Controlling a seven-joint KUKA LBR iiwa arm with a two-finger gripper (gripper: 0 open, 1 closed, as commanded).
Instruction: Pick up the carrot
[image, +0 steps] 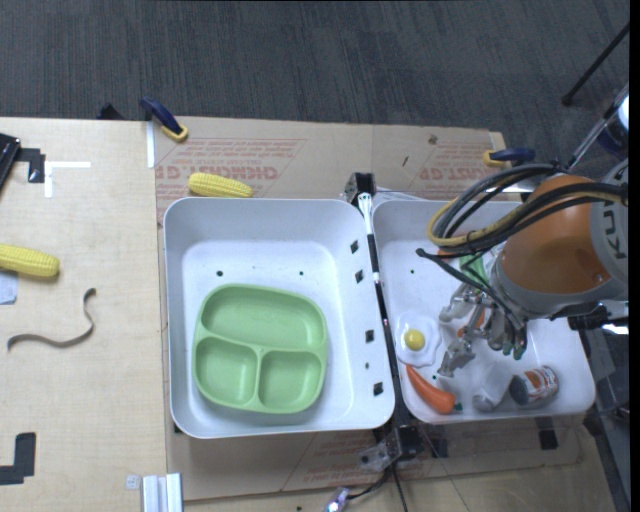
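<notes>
The small orange carrot with a green stub end (431, 392) lies flat near the front left corner of the right-hand shallow white plastic bin (400, 250), slanting from upper left to lower right, its green tip toward the front wall. Nothing grips it. Just behind it, toward the back of the same bin, sits a toy fried egg, white with a yellow yolk (414, 339). To the carrot's right, along the front of the bin, a small grey lump (488, 402) lies beside a little can with a red and white label lying on its side (535, 386).

The metal two-finger gripper (458, 352) hangs over the middle of this bin, above and to the right of the carrot, close to it but apart from it. How its jaws stand cannot be told: the metal parts blur together. Above it comes the arm's orange band (552, 245), with black and yellow cables (480, 215) looping over the bin's back half.

The left-hand shallow white plastic bin (185, 260) holds a pale green plastic plate with three compartments (262, 348). Behind that bin a yellow toy corn cob (219, 185) rests on the brown cardboard sheet (300, 155). Well apart, on the light wooden bench top (80, 400) at far left, lie a second yellow corn cob (28, 262) and a thin, dark, curling strip (62, 335)
</notes>
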